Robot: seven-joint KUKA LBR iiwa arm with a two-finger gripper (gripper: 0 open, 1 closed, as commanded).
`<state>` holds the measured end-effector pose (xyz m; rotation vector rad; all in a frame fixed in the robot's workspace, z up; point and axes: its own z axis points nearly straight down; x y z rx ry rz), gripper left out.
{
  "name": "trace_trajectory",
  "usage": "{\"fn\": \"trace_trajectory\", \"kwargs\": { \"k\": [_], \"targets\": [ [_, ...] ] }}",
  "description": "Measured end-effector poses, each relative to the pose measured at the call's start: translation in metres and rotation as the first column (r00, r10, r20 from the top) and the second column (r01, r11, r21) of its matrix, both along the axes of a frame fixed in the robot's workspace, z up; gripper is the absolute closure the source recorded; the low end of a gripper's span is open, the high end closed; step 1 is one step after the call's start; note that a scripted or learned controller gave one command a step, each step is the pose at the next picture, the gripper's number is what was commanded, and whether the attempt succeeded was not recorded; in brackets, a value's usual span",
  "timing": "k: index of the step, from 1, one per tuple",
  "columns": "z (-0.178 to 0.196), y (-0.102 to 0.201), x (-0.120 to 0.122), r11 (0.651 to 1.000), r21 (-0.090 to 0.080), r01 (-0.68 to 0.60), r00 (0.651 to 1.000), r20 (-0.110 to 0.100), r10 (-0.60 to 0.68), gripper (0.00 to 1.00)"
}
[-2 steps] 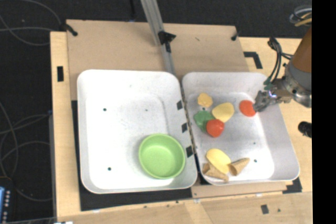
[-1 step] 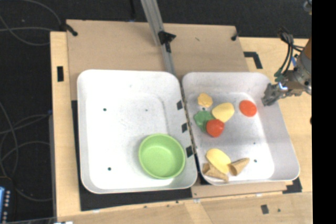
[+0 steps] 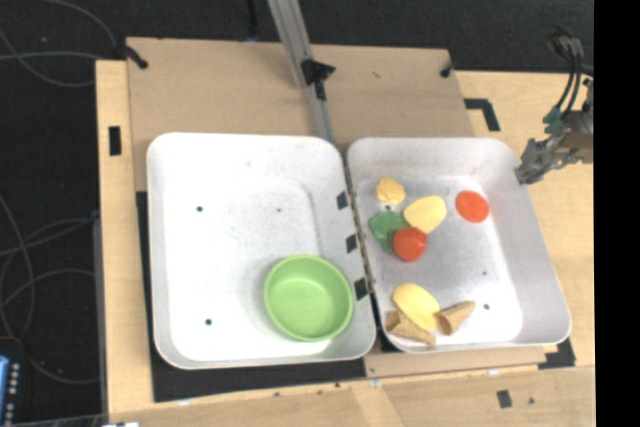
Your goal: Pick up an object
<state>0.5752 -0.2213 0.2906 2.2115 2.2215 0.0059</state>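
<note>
The small toys are sitting bunched in the right bin (image 3: pixel 530 245): a red ball (image 3: pixel 409 244) touching a green piece (image 3: pixel 384 226) and a yellow one (image 3: pixel 425 213). The gripper (image 3: pixel 535 161) is hanging at that bin's far right rim; how it is set, nobody can tell. Risk: in that crowding it could be nudging neighbours or catching the rim.

the gripper (image 3: pixel 532 165) hangs low at the right edge.

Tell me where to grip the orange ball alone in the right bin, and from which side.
Take the orange ball across its middle, straight from above. It looks round, so any finger line works, and it sits apart from the other pieces, leaving room around it.
</note>
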Motion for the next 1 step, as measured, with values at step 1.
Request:
{"fn": "trace_trajectory", "kwargs": {
  "k": [1],
  "targets": [
    [-0.0113,0.0417,0.0197,1.0,0.001,-0.001,1.0,-0.006,0.001,1.0]
  ]
}}
